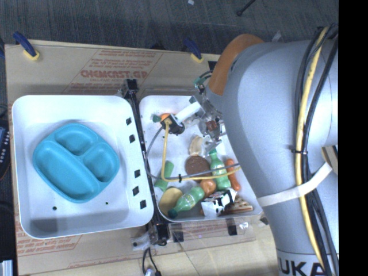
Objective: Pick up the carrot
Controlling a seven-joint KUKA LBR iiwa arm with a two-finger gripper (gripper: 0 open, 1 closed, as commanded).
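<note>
The two-finger gripper hovers low in the right white bin, its grip state impossible to tell. The orange carrot lies just below, beside the green bottle. Approach stage, I'd say: next, descend squarely onto it.

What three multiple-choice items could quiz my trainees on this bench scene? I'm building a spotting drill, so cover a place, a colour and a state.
1. Where does the divided plate lie?
A. in the left bin
B. in the right bin
C. on the cardboard

2. What colour is the divided plate?
A. red
B. blue
C. yellow

3. How does the green bottle sit in the right bin?
A. standing upright
B. lying on its side
C. hanging from the tool

Answers:
1. A, it rests on the floor of the left bin.
2. B, it is light blue against the white bin.
3. B, it lies flat among the toy food near the bin's front edge.
</note>
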